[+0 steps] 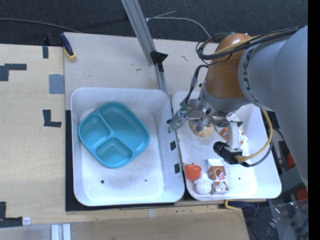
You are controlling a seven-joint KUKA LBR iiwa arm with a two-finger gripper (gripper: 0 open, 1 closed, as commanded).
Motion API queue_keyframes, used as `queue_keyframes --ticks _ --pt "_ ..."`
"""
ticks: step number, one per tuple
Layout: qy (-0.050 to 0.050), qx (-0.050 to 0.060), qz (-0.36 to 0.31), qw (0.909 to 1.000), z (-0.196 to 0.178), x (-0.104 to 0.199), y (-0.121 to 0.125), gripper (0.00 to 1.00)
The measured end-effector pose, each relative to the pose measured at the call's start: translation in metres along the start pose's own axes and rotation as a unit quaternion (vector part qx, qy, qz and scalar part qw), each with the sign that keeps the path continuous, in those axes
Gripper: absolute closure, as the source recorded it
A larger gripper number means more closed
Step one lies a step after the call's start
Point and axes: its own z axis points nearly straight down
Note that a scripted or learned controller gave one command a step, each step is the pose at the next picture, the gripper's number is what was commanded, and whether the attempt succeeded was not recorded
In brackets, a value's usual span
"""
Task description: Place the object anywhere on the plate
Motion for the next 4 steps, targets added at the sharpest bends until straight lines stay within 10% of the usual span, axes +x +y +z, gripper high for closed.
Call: queue_keyframes --ticks 1,2,4 --pt "-0.01 -0.007 0.009 0.9999 0.024 0.077 0.072 0.0" --pt "-0.003 -0.004 0.006 1.0 -0.003 0.026 0.115 0.0" --pt "-0.003 0.0 0.004 1.0 -0.001 0.075 0.073 0.0"
